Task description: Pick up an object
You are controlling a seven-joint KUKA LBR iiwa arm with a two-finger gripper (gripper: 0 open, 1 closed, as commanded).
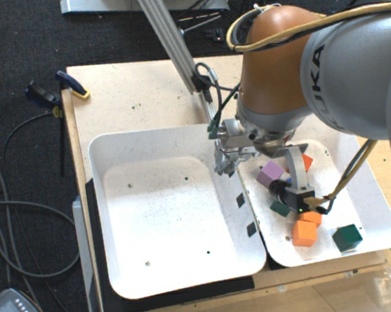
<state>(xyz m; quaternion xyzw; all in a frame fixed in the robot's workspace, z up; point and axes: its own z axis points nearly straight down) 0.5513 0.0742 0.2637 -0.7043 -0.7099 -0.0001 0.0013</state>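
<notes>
The right bin (369, 187) holds several small blocks. A purple block (271, 173) lies near its middle. Further forward are an orange block (306, 231) and a dark green cube (347, 237) by the front rim. A small dark green piece (280, 209) lies just above the orange block, and a red-orange piece (308, 162) shows partly behind the arm's bracket. My gripper (224, 162) hangs over the ridge between the two bins, left of the purple block, and I see nothing held in it. The arm's bulk hides the back of the right bin.
The left bin (116, 197) is a wide white tray with dark specks. Two small black marks (246, 214) sit on its right wall. A slanted metal rail (166, 35) crosses the back of the bench. A blue and yellow clamp (67, 86) grips the bench's left corner.
</notes>
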